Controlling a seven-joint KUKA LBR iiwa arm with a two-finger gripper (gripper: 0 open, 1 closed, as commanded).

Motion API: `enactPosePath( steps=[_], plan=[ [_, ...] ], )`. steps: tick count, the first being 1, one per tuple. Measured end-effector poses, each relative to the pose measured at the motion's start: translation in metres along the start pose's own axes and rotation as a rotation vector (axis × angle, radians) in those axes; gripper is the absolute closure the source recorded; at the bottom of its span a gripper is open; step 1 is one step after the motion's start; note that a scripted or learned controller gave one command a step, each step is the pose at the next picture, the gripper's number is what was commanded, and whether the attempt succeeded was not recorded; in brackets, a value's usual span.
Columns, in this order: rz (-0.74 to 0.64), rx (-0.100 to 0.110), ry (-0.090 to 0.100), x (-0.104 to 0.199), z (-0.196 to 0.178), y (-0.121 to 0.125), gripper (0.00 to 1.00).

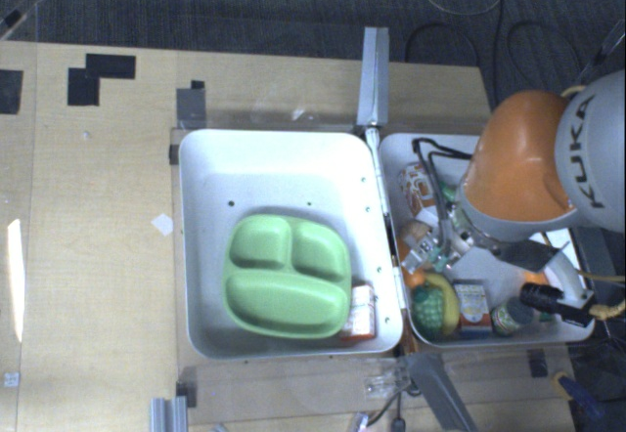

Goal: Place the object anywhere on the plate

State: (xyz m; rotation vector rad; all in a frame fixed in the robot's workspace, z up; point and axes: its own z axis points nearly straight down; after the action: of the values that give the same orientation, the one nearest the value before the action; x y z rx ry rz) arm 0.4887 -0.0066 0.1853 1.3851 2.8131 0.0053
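Wooden bench top carries two white bins: the left bin (196, 225) holds a green divided plate (289, 276) with its long axis across the bin, and a small orange-and-white packet (362, 311) touching its right edge. Over the cluttered right bin (577, 334), holding a green-and-yellow toy (433, 307) and small packets, the gripper (437, 251) hangs low; I cannot tell its state.

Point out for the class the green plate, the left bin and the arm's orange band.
green plate (289, 276): camera view, on its large lower compartment.
left bin (274, 171): camera view, on the bare white floor above the plate.
orange band (518, 151): camera view, on the middle of its rounded top.
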Motion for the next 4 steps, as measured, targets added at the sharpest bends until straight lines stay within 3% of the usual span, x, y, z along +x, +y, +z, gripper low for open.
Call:
enactPosePath(
  steps=[1,2,3,4],
  plan=[
    [-0.038,0.0,0.001,0.029,-0.017,0.077,1.0],
    [-0.115,0.002,0.003,0.063,0.001,0.047,1.0],
    [-0.17,0.0,0.003,0.106,0.0,0.086,1.0],
    [-0.177,-0.018,-0.005,0.102,0.072,0.084,1.0]
  ],
)
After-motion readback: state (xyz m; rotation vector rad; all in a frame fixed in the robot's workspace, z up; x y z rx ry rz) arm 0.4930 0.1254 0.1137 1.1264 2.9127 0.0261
